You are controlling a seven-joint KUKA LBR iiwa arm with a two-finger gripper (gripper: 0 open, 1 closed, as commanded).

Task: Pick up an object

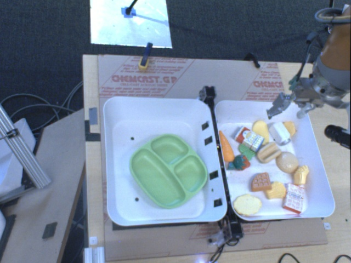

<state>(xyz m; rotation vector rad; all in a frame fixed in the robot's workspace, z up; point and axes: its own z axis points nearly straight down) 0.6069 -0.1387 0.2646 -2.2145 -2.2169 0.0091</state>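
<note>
Two shallow white bins sit side by side on a tabletop (164,81) covered with printed brown board, seen from above at a slant.

The left bin (118,119) holds one thing: a pale green divided plate (167,170) with three compartments, lying flat near the bin's middle, slightly toward the near side.

The right bin (321,201) holds a crowd of small toy foods. An orange carrot (226,147) lies along its left wall, with a small red and green piece (239,162) at its lower end. To the right of the carrot is a small printed box (252,140), a yellow piece (261,129) behind it, and a white cylinder (279,133) beside that. A tan bread roll (268,152) and a pale round piece (287,162) lie near the middle. Nearer the front are a brown waffle-like square (261,181), a yellow wedge (276,190), a yellow fries-like piece (301,175), a red and white packet (294,197) and a pale yellow round slice (247,204) in the front left corner.

The grey arm with its orange band (335,51) reaches in from the right. Its pincer (289,107) hangs above the far edge of the right bin, just behind the white cylinder and yellow piece. The two fingers stand apart, with nothing between them.
</note>
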